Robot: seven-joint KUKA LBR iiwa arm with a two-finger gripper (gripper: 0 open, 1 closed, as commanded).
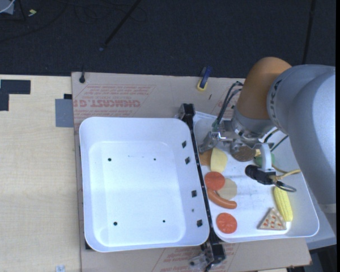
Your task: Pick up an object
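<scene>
My gripper point(213, 142) is down in the back left corner of the right bin point(306, 228), close to the bin's left wall. Just below it lies a pale yellow piece point(219, 161), touching or nearly touching the gripper. Nearer the front sit a red tomato point(215, 179), a beige round slice point(229, 188), a hot dog point(222, 200) and a red disc point(226, 224). A corn cob point(283, 203) and a pizza slice point(272, 221) lie at the front right. Nothing is visibly held.
The left bin point(96, 146) stands beside the right one, with a black divider point(196, 169) between them. A brown round thing point(243, 152) and a small green piece point(266, 161) sit under the wrist. The grey arm covers the right bin's back right.
</scene>
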